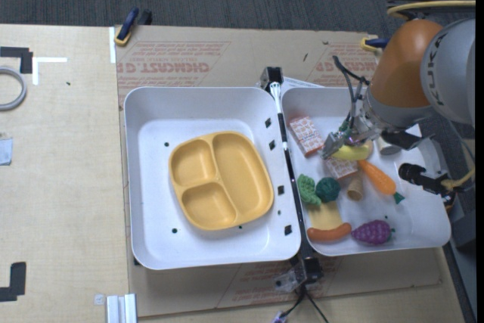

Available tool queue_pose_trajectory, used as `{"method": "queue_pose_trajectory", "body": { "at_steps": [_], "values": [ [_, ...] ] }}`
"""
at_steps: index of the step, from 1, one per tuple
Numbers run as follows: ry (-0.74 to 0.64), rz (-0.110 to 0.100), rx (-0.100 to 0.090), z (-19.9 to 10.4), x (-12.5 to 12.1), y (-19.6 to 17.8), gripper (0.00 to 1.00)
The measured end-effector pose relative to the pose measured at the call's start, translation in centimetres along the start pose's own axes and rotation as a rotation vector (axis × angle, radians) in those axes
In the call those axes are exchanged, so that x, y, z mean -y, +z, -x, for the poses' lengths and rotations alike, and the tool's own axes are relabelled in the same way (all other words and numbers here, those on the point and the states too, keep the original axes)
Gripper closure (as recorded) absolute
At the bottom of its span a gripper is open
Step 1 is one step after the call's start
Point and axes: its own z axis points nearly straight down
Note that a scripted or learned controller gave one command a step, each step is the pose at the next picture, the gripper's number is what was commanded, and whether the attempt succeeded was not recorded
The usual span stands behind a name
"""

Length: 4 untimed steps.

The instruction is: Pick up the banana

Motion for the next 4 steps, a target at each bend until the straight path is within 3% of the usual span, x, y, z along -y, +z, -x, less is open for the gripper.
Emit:
{"method": "queue_pose_trajectory", "body": {
  "at_steps": [2,3,4],
  "values": [
    [0.003,0.002,0.003,0.1,-0.1,-2.0,1.0],
    [-0.532,0.002,0.003,1.5,-2.7,1.6,1.0],
    [-0.532,0.002,0.001,1.4,-2.7,1.8,0.0]
  ]
}}
